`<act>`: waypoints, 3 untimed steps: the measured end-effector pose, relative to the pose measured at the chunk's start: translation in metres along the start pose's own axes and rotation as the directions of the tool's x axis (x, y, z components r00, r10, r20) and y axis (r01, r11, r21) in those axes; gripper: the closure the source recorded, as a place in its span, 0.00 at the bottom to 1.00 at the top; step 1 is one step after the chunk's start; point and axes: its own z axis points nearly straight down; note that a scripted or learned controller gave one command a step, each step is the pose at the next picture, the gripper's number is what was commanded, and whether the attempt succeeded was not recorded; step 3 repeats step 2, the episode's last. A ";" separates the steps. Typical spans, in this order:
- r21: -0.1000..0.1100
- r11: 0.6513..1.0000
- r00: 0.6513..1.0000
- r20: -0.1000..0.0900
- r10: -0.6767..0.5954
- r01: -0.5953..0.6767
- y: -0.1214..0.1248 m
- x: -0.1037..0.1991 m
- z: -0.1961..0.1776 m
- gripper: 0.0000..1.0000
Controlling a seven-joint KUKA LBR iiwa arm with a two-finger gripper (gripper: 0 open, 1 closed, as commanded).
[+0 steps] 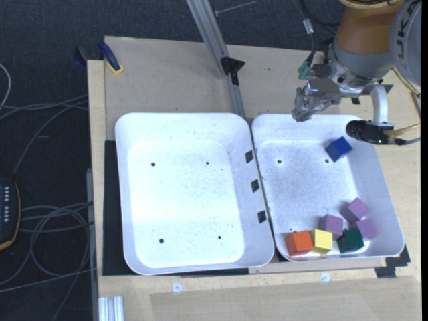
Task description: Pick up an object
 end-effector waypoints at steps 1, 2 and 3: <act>-0.002 1.000 1.000 -0.001 -0.001 0.001 -0.014 0.055 -0.005 1.00; -0.001 1.000 1.000 0.000 -0.001 0.001 -0.027 0.105 -0.008 1.00; -0.001 1.000 1.000 0.000 -0.001 0.001 -0.027 0.105 -0.008 1.00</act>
